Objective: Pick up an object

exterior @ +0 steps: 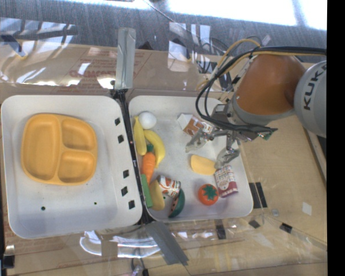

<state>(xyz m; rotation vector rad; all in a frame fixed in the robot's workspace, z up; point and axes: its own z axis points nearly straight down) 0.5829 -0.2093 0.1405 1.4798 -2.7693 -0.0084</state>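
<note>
The right bin (241, 203) holds several items. Among them are a pale yellow wedge (202, 165), a red and white packet (225, 180), a tomato (207, 194) and a brown and white packet (191, 124). My gripper (213, 148) hangs over the bin's right half, just above the yellow wedge. Its fingers (198, 142) are spread open and nothing sits between them. One fingertip points down at the red and white packet. The orange band and cables hide the bin's upper right corner.
Along the right bin's left wall lie a white ball (146, 119), a banana (141, 138), a carrot (148, 164) and a small can (168, 187) on a green item (177, 203). The left bin (23, 211) holds a yellow divided plate (58, 149).
</note>
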